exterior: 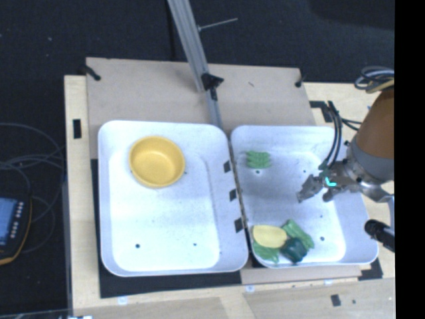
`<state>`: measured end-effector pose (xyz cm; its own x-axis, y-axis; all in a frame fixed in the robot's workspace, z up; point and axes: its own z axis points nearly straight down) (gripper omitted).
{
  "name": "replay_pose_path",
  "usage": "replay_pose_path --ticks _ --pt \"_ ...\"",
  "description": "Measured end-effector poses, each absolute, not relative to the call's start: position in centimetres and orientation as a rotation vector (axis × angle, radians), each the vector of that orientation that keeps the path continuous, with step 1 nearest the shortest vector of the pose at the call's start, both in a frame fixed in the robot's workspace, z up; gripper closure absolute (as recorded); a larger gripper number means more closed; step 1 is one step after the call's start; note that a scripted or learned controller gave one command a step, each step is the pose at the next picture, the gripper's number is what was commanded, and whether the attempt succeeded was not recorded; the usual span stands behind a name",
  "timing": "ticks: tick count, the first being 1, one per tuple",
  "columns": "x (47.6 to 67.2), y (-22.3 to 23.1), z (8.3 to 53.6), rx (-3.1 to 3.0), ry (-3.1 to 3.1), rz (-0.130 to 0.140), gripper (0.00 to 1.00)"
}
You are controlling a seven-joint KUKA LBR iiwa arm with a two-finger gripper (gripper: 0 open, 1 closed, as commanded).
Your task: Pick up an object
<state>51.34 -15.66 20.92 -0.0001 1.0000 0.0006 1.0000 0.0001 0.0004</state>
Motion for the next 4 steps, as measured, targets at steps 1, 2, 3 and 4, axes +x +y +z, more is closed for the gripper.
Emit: replay_pose_path --ticks 1,2,3,4 --pt "51.4 -15.7 20.9 -2.221 -2.222 -0.002 0.00" --pt "51.4 -15.6 14.7 -2.220 -2.218 0.005 0.00" --pt "51.3 -15.7 9.9 -2.222 -2.220 0.002 0.00" --pt "51.5 -15.7 11.2 -2.225 -2.222 -0.005 1.00"
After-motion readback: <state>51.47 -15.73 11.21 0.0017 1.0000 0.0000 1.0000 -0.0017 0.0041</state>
